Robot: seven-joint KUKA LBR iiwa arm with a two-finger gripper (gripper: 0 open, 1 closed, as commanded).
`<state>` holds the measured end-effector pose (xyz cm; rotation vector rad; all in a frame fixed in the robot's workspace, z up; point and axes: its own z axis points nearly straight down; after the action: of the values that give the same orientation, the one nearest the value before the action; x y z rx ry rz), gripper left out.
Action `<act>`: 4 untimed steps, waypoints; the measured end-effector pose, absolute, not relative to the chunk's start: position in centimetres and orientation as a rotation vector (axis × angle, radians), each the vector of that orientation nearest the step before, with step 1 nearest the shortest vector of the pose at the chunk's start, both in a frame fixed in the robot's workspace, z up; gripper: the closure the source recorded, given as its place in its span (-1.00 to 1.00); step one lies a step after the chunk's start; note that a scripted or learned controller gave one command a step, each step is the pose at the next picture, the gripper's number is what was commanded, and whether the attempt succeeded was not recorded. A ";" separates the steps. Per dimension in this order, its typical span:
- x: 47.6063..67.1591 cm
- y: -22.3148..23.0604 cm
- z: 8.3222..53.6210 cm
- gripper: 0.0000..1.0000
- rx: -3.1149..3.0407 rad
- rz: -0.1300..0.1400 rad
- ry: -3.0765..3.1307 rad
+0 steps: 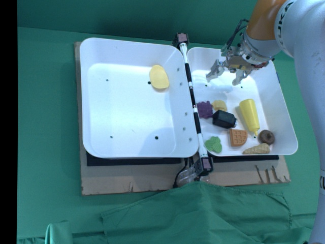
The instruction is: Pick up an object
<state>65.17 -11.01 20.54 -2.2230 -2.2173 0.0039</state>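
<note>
A green cloth (pixel 203 212) lies crumpled over the cardboard sheet (pixel 127 179).

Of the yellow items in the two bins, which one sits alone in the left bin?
The flat yellow oval piece, near the left bin's far right corner. The yellow bottle and small yellow lump lie in the right bin.

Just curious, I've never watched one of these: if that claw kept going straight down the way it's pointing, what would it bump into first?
Probably the bare white floor of the right bin. The gripper hangs open above its far end, and the toys lie nearer the camera, though depth is hard to judge.
</note>
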 end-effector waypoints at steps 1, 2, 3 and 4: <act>58.0 -14.1 18.6 -1.00 -2.240 -0.016 -2.224; 63.8 -17.0 18.4 -1.00 -2.232 -0.012 -2.229; 56.7 -16.4 18.6 -1.00 -2.239 -0.012 -2.228; 50.3 -15.7 23.5 -1.00 -2.228 -0.002 -2.215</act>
<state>50.32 -15.66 23.46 -2.2283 -2.2153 -0.0017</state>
